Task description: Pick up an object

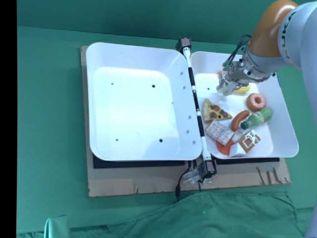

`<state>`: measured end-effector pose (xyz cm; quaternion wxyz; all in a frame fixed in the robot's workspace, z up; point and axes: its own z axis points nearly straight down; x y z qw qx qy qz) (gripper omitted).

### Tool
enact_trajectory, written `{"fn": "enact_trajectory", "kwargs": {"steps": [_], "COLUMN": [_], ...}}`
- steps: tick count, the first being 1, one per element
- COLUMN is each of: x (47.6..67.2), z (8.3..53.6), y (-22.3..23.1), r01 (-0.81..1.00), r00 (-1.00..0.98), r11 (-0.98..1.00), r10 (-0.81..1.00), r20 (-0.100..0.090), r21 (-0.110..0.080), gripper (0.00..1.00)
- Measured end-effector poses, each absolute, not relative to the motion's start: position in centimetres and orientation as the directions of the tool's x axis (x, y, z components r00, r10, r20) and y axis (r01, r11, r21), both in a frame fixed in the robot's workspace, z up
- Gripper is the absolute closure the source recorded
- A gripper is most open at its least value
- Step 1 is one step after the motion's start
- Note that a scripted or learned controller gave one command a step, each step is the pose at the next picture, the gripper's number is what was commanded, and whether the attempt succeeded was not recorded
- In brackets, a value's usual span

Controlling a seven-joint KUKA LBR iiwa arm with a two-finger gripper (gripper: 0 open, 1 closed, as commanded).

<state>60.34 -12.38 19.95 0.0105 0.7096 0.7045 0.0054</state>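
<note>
My gripper [226, 87] hangs over the upper middle of the right bin [287, 133], reaching in from the right. Just right of it a yellow object [242, 89] lies partly hidden under the wrist. Below it lie a pizza slice [215, 111], a pink donut [256, 101], a sausage [239, 119], a green bottle [257, 118], a pink and white wafer pack [219, 132], a red piece [223, 148] and a white carton with orange print [248, 141]. Nothing shows between the fingers.
The left bin [133, 103] stands beside the right one, with a black and white divider bar [196, 103] between them. Both rest on a cardboard sheet [148, 182] on green cloth.
</note>
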Motion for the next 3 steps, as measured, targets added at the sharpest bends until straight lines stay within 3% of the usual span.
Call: {"fn": "enact_trajectory", "kwargs": {"steps": [1,3], "x": [59.9,59.5], "z": [24.9,38.1], "y": [-11.9,-12.0], "r01": [1.0,1.0], "r00": [0.002,0.002], "r11": [-0.002,-0.002], "r10": [1.0,1.0], "r20": [-0.002,-0.003], "r21": [0.01,0.012], "gripper": [1.0,1.0]}}
